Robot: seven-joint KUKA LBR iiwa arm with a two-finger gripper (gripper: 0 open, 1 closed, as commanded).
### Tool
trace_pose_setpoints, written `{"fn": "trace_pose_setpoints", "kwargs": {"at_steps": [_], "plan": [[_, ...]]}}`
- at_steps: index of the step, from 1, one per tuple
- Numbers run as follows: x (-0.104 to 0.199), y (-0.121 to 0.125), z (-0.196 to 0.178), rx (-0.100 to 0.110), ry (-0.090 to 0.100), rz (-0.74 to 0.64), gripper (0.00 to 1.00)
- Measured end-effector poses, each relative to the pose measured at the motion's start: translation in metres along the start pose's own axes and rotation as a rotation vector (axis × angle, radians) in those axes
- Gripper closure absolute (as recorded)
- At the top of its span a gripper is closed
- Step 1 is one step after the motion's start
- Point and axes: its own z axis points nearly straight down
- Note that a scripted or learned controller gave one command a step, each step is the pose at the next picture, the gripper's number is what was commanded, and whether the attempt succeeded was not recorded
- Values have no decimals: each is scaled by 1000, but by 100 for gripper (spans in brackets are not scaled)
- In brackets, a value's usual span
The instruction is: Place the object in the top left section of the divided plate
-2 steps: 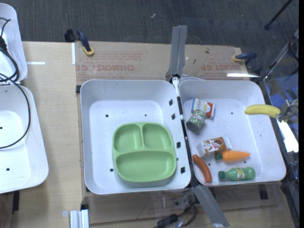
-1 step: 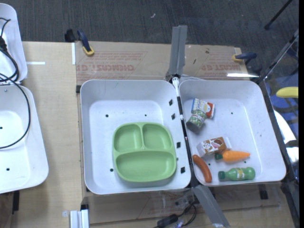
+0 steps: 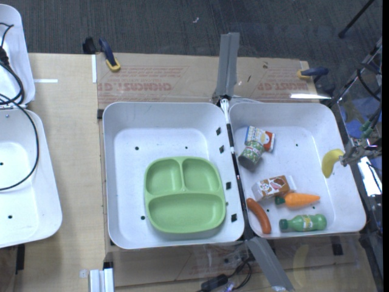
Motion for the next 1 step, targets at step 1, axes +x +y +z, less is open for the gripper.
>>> {"fn": "trace_pose_setpoints", "kwargs": {"at_steps": [1], "plan": [[-46,-1,-132,-1,-1,5,100]]}}
